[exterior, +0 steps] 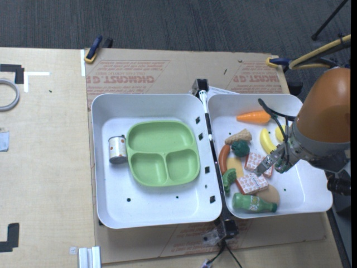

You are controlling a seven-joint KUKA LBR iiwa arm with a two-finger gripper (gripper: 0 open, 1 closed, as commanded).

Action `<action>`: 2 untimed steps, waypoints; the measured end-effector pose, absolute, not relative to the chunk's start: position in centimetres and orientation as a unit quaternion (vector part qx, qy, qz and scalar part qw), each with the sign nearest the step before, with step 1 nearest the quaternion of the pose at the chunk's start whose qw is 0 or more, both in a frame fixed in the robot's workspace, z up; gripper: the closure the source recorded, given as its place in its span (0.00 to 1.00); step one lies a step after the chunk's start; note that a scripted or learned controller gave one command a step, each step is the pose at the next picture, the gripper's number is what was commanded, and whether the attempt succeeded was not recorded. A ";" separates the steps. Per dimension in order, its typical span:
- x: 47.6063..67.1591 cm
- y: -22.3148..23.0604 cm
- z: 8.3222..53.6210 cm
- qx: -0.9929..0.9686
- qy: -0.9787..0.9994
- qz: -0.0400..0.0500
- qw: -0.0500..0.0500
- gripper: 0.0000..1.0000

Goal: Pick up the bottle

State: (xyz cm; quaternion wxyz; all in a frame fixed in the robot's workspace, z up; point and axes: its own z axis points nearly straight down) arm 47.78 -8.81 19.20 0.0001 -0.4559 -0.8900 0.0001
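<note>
A: Where does the bottle lie?

B: The green bottle (pixel 254 203) lies on its side at the near edge of the right bin (pixel 312 200), cap pointing right, just beside a tan round piece (pixel 271 194).

A: And the gripper?

B: The gripper (pixel 271 164) hangs over the middle of that bin, above a red-and-white box (pixel 257 162). The bottle sits below and a little left of it in the view, near but apart, with another red-and-white box (pixel 251 184) lying between them. Nothing sits between its tips (whether they are spread or pressed together, I cannot tell; they are small and dark against the clutter).

A: What else shares the bin?

B: A carrot (pixel 252 116) at the far side, a banana (pixel 268 140) beside the arm (pixel 329 113), a broccoli piece (pixel 240 147), a red sausage (pixel 223 156) along the left wall, and a second green piece (pixel 229 178).

A: The other bin?

B: The left bin (pixel 111 205) holds a green divided plate (pixel 163 152) and a small can (pixel 117 148) lying just at the plate's left edge.

A: And the surface?

B: Both bins rest on brown cardboard (pixel 134 74) printed with red lettering, laid over a pale wooden surface (pixel 44 177). A blue-and-yellow clamp (pixel 93 48) grips the cardboard's far left corner. Beyond the surface lies dark grey carpet (pixel 167 10).
</note>
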 end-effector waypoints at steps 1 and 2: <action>47.8 -7.9 27.9 -0.459 -0.889 0.000 -0.001 1.00; 47.7 1.2 22.2 -0.469 -0.883 0.001 0.000 1.00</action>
